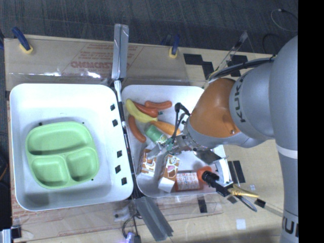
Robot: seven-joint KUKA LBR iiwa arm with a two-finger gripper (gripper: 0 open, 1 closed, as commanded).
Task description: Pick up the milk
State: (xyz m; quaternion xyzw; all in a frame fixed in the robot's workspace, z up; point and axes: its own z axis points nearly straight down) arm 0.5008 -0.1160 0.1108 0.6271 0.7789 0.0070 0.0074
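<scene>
Camera view: my gripper (168,147) hangs over the right bin (195,91) near its front edge, above the milk carton (170,172) (finger state I cannot tell).

Green tray (61,153), sausages (158,105), banana (135,109)

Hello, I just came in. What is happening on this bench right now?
A grey KUKA arm reaches from the right into the right bin, which holds toy food: a banana, sausages, a carrot, a ketchup bottle and small milk cartons. Its gripper is down among the cartons, but a firm grasp is not visible. The left bin holds a green divided tray.
</scene>
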